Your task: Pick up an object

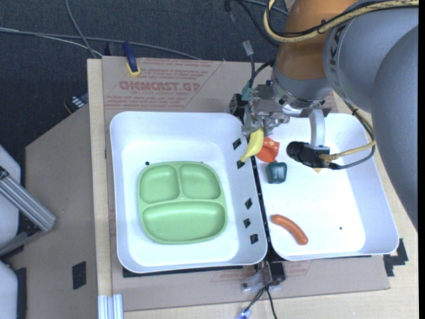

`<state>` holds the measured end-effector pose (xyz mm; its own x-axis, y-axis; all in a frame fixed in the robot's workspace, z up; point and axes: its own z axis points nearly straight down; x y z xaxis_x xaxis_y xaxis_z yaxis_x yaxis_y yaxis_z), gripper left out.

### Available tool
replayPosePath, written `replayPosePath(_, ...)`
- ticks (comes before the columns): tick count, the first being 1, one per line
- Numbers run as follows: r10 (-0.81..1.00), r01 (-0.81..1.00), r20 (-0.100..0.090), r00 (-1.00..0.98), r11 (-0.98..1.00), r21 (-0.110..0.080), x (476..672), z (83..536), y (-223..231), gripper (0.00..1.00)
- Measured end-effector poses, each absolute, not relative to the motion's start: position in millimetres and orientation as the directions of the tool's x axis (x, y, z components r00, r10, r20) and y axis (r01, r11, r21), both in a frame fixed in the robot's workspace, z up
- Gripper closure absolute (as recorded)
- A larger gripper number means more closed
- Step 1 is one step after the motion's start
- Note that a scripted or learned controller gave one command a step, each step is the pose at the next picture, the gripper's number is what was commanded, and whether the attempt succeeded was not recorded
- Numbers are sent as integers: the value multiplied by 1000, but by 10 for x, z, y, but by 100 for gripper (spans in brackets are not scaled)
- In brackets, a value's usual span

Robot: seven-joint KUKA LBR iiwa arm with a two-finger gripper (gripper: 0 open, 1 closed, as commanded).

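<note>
My gripper (257, 130) hangs over the divide between the two bins, at the right bin's far left corner. It is shut on the upper end of a small yellow banana (252, 148), which dangles from the fingers and tilts down to the left. Just right of the banana lies an orange-red piece (269, 151). A dark teal pepper (277, 172) sits just below that piece. Near the front of the right bin (332, 205) lies a red sausage (289, 228).
The left bin (126, 151) holds a green divided plate (182, 201). The arm's grey body and orange band (312, 18) cover the right bin's far side, and a black cable fitting (309, 153) hangs over that bin. Cardboard lies under both bins.
</note>
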<state>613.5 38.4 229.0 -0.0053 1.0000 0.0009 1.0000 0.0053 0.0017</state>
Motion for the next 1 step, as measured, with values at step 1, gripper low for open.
replayPosePath(1,1000,1000,1,-4,4,2,6307,2250,831,100)
